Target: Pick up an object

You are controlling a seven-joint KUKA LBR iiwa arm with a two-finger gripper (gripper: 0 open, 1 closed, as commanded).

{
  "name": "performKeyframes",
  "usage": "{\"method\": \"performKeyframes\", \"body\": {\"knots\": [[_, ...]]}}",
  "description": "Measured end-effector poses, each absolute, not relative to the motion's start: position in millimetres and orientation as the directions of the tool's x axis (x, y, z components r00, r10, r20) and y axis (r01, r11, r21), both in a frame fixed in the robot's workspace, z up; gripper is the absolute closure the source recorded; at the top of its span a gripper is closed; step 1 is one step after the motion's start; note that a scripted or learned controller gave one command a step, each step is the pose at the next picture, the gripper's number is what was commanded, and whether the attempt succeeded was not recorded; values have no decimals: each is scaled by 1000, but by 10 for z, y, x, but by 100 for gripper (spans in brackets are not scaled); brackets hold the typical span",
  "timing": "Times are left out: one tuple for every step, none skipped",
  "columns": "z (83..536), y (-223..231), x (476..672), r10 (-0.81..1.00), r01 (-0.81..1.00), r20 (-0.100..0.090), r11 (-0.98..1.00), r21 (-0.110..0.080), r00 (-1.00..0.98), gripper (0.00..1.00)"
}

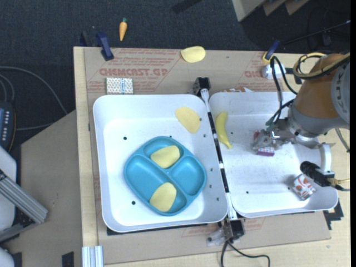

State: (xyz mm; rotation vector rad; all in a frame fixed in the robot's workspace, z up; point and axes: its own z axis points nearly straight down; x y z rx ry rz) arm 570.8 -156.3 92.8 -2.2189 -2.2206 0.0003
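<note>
Left bin (111, 149) holds a blue divided plate (164, 174) with two yellow pieces in it, plus a loose yellow piece (188, 119) just beyond the plate. Right of the divider (214, 143), a banana (222, 129) lies just inside the right bin (250, 202). Further right of the divider, the gripper (266, 143) sits low over a small pinkish-grey object (263, 147); can't tell if the fingers are open or closed. Best move: centre on that object, close fully, lift straight. A small red-white item (302, 186) sits near the bin's right end. Object's shape is blurred; the wrist hides the contact.
</note>
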Motion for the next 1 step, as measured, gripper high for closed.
{"method": "performKeyframes", "body": {"knots": [[1849,-739,5281,1000,1000,1,2,1,-2,100]]}}
